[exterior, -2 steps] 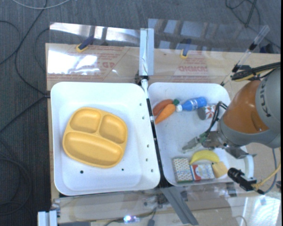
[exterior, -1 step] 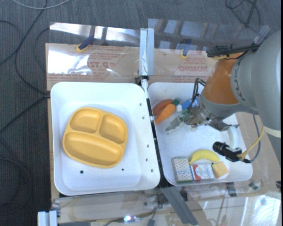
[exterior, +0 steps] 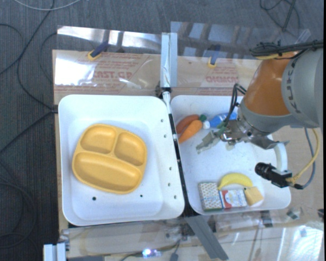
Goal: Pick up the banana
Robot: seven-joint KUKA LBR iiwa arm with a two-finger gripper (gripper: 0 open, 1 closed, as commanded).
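Note:
A yellow banana (exterior: 236, 180) lies curved near the front of the right bin (exterior: 195, 167), just above a small carton. My gripper (exterior: 208, 141) hangs over the middle of the right bin, up and to the left of the banana and apart from it. Its two fingers (exterior: 205, 143) are spread and hold nothing. The grey arm with its orange band (exterior: 266, 91) reaches in from the right.
An orange carrot (exterior: 188, 128) and a blue-capped bottle (exterior: 220, 120) lie at the back of the right bin. A patterned packet (exterior: 208, 195), a carton (exterior: 234, 198) and a yellow block (exterior: 254, 196) line its front. The left bin (exterior: 76, 200) holds a yellow divided plate (exterior: 110, 157).

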